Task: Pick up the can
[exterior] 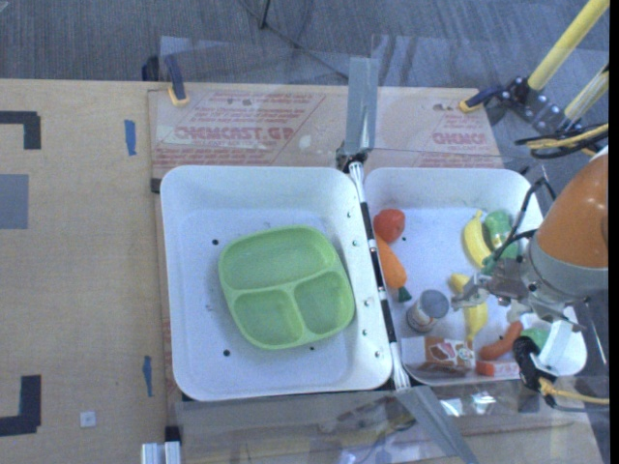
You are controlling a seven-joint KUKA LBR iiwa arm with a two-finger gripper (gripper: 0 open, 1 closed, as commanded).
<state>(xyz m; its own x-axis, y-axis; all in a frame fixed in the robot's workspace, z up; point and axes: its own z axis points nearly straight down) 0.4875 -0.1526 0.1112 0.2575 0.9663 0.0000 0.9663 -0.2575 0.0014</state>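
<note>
Two white bins sit side by side on the table; the end effector (486, 288) hangs over the right bin (435, 187), and I cannot tell if it is open or closed. The can (427, 309) stands upright just to its left, a little lower in the camera view. It looks light, stiff and smooth, so I judge the round side wall is the best place to grip. A carrot (390, 266), a banana (473, 239) and the bin divider crowd it; room is narrow.
</note>
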